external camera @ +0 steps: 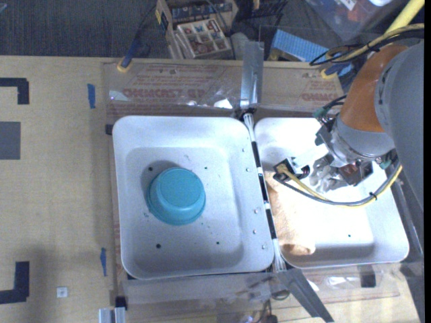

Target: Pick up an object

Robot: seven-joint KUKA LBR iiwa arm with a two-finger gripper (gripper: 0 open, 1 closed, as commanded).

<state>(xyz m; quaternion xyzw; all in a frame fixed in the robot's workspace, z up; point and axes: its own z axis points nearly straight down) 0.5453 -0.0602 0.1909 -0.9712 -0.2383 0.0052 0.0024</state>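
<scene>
Two shallow white plastic bins sit side by side on the bench, their inner rims touching along a central seam. In the left bin point(128, 140), a round teal plastic bowl point(176, 195) rests upside down on the floor, slightly left of the bin's middle and well apart from every wall.

The grey arm with its orange band point(363, 103) reaches in from the right and hangs over the right bin point(390, 247). Its two-finger gripper point(328, 177) is low in the upper middle of that bin, pointing down at the floor, with yellow and black cables point(316, 192) looping beneath the wrist. Glare on the bin floor and the clutter of cabling hide the tips, so the view does not settle whether they are spread or closed, and nothing can be made out between them.

A tan, cloth-like object point(288, 217), possibly a folded rag or a soft sponge, lies along the left wall of the right bin, running from near the gripper down toward the bin's near corner. It sits just beside the gripper, to its lower left; whether the two touch is unclear. The teal bowl lies well apart from the gripper, across the seam.
</scene>
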